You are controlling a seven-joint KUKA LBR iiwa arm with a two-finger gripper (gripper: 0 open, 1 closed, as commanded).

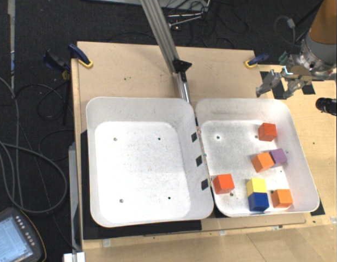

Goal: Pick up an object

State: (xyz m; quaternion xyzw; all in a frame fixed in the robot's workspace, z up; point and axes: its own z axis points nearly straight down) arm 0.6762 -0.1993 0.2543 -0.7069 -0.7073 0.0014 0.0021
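**A:** Where did the gripper (281, 85) sit at that moment?

**B:** Up at about one o'clock of the scene, just outside the far rim of the right bin (299, 146), hanging over bare bench. Its two fingers stood apart with nothing between them — open and empty, as far as the view let me judge.

**A:** And the things to pick?

**B:** All in the right bin. A red-orange cube (267, 131) lay at that bin's one o'clock, well apart from the others. Toward three o'clock an orange cube (263, 161) touched a purple cube (278, 157). At six o'clock a yellow block (256, 186) pressed against a blue block (258, 201), with another orange block (282, 198) just beside them. One more red cube (223, 183) sat at eight o'clock, near the bin's left wall.

**A:** So the best move?

**B:** I'd have gone for the lone red-orange cube — nearest the gripper, with free space on every side for the fingers to straddle. It called for a drop straight down, centred, jaws squared to its faces.

**A:** Anything in the way?

**B:** The touching pairs left no gap for a finger (a nudge was likelier than a grasp). The left bin (103, 146) was no concern; the slanted metal pole (160, 26) at twelve o'clock stood clear of that path.
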